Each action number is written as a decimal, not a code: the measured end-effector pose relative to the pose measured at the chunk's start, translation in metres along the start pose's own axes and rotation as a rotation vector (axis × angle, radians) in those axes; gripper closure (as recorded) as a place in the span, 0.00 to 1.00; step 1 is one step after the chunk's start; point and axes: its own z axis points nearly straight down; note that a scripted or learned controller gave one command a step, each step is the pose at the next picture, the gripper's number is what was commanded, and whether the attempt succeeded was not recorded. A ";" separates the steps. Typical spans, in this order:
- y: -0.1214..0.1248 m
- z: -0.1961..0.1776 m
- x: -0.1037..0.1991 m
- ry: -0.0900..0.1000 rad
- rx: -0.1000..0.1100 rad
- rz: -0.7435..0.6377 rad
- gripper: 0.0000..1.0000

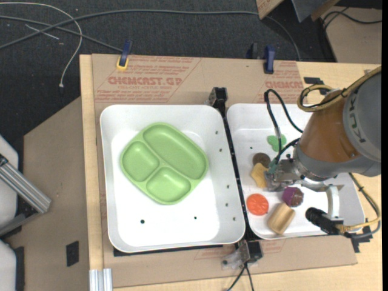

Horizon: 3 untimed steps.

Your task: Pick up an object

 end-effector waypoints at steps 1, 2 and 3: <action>0.001 -0.012 0.000 0.000 -0.004 0.001 1.00; 0.008 -0.059 0.006 -0.003 -0.010 -0.002 1.00; 0.002 -0.121 0.006 -0.003 -0.010 -0.002 1.00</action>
